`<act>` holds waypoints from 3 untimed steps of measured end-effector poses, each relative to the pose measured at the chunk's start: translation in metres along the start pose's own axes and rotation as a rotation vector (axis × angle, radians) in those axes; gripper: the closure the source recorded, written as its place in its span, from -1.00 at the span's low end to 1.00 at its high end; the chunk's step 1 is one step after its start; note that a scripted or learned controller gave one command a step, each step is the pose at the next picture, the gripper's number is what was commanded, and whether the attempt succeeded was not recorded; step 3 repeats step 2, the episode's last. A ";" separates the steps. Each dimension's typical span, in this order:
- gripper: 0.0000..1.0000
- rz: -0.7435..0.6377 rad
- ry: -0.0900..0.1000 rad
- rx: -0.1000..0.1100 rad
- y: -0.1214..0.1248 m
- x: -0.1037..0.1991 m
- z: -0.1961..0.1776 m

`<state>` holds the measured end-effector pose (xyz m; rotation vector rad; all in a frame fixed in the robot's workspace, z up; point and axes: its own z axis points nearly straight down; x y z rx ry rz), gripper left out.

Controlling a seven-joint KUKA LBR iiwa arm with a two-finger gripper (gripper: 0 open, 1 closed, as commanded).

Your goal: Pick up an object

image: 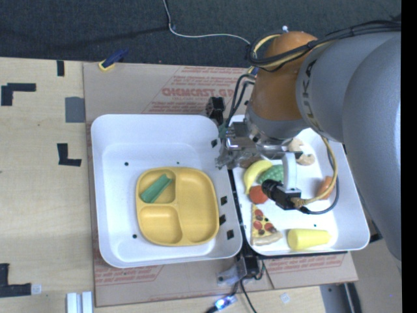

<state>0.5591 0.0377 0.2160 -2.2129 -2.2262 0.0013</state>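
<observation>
The grey arm's gripper (240,150) hangs over the right bin (345,237), just above the banana's (255,171) upper end. I cannot tell whether it is open or holds anything. The banana curves on a slant and lies close to the bin's left wall. A red piece (258,194) touches it below, with a pizza slice (264,227) further down, so there is little room around it.

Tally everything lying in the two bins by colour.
Yellow: 3 (divided plate, banana, wedge)
Green: 2 (stick on the plate, piece by the banana)
Red: 1 (round piece)
Orange-brown: 1 (curved piece)
Pale: 1 (partly hidden piece)
Mixed colours: 1 (pizza slice)
Total: 9
</observation>
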 end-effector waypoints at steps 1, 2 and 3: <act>1.00 0.005 -0.001 0.000 -0.016 -0.006 -0.010; 1.00 0.004 -0.001 -0.001 0.004 0.000 -0.012; 1.00 0.004 -0.001 -0.001 0.004 0.000 -0.012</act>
